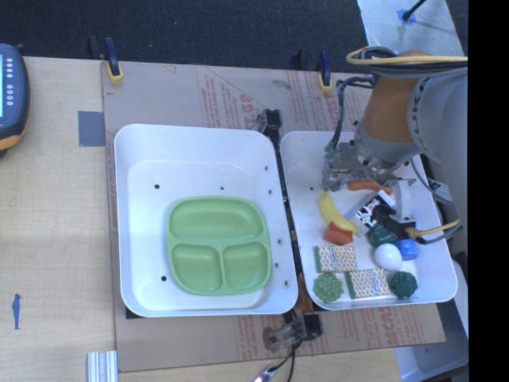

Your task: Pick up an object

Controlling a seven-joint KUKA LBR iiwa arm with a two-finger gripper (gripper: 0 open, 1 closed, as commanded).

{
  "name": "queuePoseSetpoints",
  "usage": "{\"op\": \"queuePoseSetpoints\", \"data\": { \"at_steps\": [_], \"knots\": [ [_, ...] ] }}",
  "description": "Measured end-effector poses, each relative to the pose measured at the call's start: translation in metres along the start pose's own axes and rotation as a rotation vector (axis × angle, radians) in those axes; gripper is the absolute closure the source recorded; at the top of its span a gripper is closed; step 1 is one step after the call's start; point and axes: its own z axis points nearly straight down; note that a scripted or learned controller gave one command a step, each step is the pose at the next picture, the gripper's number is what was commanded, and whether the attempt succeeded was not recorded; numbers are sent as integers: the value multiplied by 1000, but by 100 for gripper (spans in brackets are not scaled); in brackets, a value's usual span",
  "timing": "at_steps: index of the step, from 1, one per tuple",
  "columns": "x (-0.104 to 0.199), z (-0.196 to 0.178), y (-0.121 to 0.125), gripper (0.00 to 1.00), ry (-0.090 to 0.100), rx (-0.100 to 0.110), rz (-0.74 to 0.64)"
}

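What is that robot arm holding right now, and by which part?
It cannot be told. The gripper is low in the right bin, just above the banana, but the arm's own bulk hides its tip.

A: Where's the camera?
B: High over the bench (56,213), tilted down, both white bins (135,150) in frame.
A: And the arm (421,110)?
B: Enters from the right edge.
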Motion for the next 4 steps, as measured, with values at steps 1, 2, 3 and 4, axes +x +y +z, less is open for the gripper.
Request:
{"op": "queuePoseSetpoints", "data": {
  "at_steps": [1, 2, 3, 4],
  "knots": [
    [0, 1, 0, 0, -1, 1, -1],
    [6, 16, -66, 0, 9, 15, 1],
    [3, 7, -63, 100, 6, 14, -1],
    [55, -91, -30, 100, 8, -4, -3]
  ]
}}
